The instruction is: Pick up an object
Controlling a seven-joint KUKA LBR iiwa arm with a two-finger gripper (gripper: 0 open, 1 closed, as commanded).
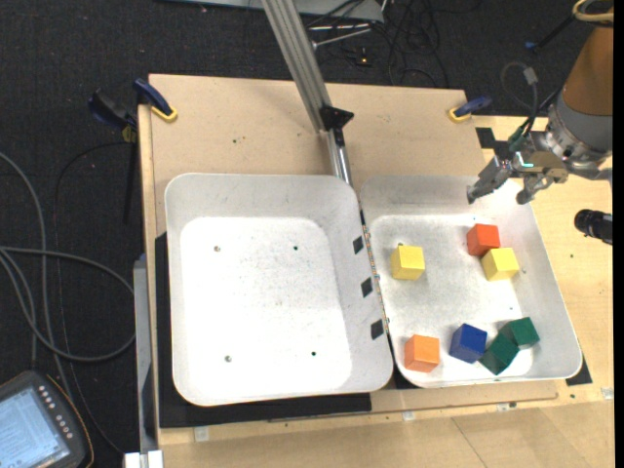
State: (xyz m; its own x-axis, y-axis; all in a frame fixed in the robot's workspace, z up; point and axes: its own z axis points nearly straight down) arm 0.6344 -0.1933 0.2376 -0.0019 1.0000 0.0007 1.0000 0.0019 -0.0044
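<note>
- Gripper (507,185): positioned over the far right corner of the right bin (439,208), at that bin's far rim. Its two fingers are spread apart, with nothing between them.
- Arm (590,96): grey with an orange band, entering from the right side of the bench (292,130), above the bench's far right corner.
- Right bin contents, seven blocks in all, none touched by the gripper:
- Red block (483,239): near the bin's right edge, toward the far side; closest item to the gripper, yet apart from it.
- Yellow block (500,263): just beside the red block, on its near side, appearing to touch it.
- Second yellow block (409,261): near the bin's left edge, alone.
- Orange block (421,352): at the near left corner of the bin.
- Blue block (469,342): along the near edge, between the orange block and the green pair.
- Two green blocks (512,343): at the near right corner, touching one another, just beside the blue block.
- Left bin (195,261): white, side by side with the right bin, their inner edges meeting.
- Metal pole (297,47): slanting across the far edge of the bench toward the junction of the bins.
</note>
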